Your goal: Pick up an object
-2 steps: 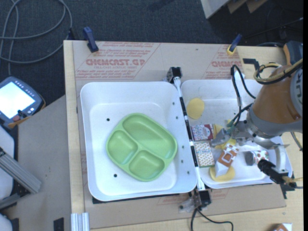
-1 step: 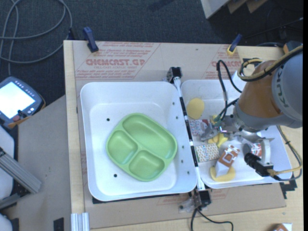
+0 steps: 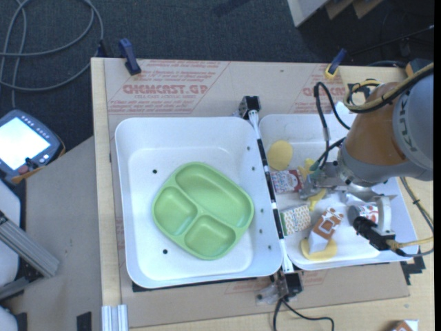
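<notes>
From the camera above, the bench (image 3: 207,81) holds two white bins side by side. The left bin (image 3: 138,143) has only a green plate (image 3: 202,210) in it. The plate has three parts and lies flat near the middle of the bin. It is probably too wide and flat to grab easily.

The right bin (image 3: 406,236) holds the small things, so that is where the arm (image 3: 386,136) has gone. A yellow ball (image 3: 279,154) sits near the far left corner of this bin. Just in front of it, by the left wall, lies a red and white packet (image 3: 284,181). A green dotted packet (image 3: 296,219) lies closer to the near edge, also by the left wall. A small box (image 3: 325,227) leans beside it, and its bottom touches a yellow banana (image 3: 318,252) at the near edge.

The arm bends over from the right edge of the bench and points down into the right bin. The gripper (image 3: 318,183) is low, just beside the red and white packet and above the small box. It looks like it is going for one of these things, most likely the packet. One cannot tell if the gripper is spread or pressed together, because it is small and dark here. Nothing can be seen held in it. The things lie close together, so it may bump a neighbour.
</notes>
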Controlling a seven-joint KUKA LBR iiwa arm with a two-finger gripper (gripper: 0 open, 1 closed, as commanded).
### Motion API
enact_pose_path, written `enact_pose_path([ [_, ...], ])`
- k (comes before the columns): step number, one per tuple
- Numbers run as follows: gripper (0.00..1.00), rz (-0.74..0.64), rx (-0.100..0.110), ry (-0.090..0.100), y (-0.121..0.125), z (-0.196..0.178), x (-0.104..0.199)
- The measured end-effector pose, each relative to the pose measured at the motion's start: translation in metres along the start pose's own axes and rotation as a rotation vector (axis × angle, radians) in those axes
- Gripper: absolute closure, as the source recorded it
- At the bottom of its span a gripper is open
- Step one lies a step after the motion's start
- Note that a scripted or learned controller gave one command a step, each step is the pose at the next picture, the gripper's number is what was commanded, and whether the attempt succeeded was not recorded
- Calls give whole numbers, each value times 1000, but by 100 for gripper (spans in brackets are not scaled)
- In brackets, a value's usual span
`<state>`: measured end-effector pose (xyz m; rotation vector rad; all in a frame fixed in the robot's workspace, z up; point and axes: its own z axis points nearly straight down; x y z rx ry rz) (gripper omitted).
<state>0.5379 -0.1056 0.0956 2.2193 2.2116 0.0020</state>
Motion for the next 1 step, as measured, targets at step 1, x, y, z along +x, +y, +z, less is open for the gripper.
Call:
enact_pose_path([
  [1, 100, -6, 5, 6, 49, -90, 75],
])
